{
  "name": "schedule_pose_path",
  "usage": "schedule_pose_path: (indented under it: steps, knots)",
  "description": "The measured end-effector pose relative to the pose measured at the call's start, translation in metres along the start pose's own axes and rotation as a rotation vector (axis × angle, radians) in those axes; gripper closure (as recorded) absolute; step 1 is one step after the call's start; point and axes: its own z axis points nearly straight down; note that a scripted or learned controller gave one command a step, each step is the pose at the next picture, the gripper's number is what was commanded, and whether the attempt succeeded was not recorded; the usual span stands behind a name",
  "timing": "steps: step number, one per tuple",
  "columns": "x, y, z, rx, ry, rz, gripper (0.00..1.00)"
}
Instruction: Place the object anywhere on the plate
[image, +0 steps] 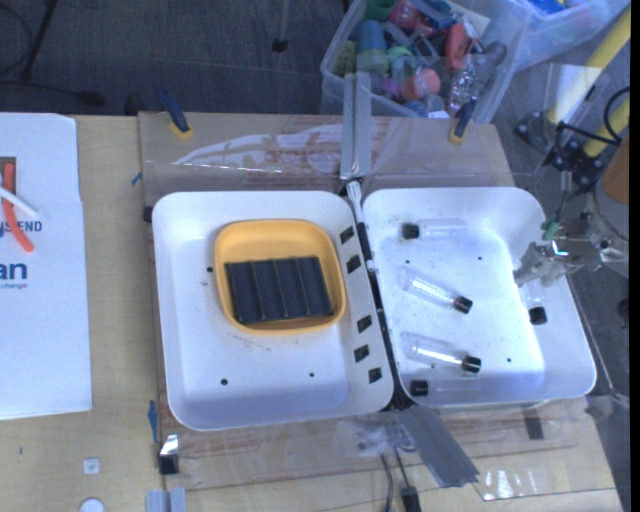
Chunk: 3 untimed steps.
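Camera view: 3 clear vials (440, 295) lie in the right bin (520, 375); yellow plate (280, 235) unloaded; pincer (545, 262) state unclear.

The white sheet (38, 265) bears partial print: "END", "an" and "change".

End effector (548, 255) blurred — arm cut off right.

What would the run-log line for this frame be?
gripper: right bin's right edge, fingers unclear | vials: three in right bin, nearest | plate: left bin, holds dark ridged block | placement: not done
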Motion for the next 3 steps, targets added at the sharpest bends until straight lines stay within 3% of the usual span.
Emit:
schedule_pose_path:
  steps: [1, 2, 3]
  knots:
    - [0.015, 0.006, -0.014, -0.003, -0.001, -0.205, 1.0]
    - [0.021, 0.027, -0.013, -0.005, -0.002, -0.521, 1.0]
    - [-0.037, 0.094, -0.072, -0.005, -0.002, -0.552, 1.0]
